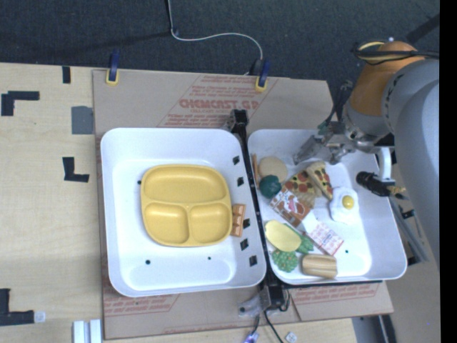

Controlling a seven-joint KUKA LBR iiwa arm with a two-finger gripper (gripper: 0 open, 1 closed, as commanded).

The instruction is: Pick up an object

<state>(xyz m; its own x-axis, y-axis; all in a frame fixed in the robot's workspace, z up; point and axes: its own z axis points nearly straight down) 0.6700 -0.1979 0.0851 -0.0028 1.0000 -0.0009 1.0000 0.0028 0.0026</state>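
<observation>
Parted fingers (307, 151), thin and grey, splayed with nothing between them, at the tip of the gripper (323, 153). Hovering over the back part of the right bin (378, 259), just behind a toy pizza slice (318, 179) and not touching it.

Loose toys for picking, all lying in the right bin:
- Pizza slice near the bin's middle, pointing toward the front.
- Just beside it on the right, a fried egg (344, 204), white with a yellow yolk.
- On the left of the pizza slice, a red printed packet (290, 203), touching or overlapping it.
- Behind the packet, a teal ball (270, 186), and behind that a pale beige round piece (272, 166) against the bin's left wall.
- Toward the front, a yellow-green oval piece (283, 236), partly over a green knobbly piece (286, 261).
- Beside those, a pink and white packet (326, 239) and a tan cylinder (318, 266) lying on its side at the front edge.

Grey arm (421, 113) with orange band (371, 84), reaching in from the right above the bin's far corner.

Left bin (121, 156), touching the right one along a shared edge. Inside it a yellow divided tray (187, 204) lying flat in the middle, and a small orange-brown block (238, 215) just beside the tray's right rim.

Brown cardboard sheet (207, 102) under both bins, pinned at the back by two blue clamps (262, 76). Pale wooden bench (43, 213) with black tape marks on the left. White cable (214, 37) curling across dark carpet at the top.
</observation>
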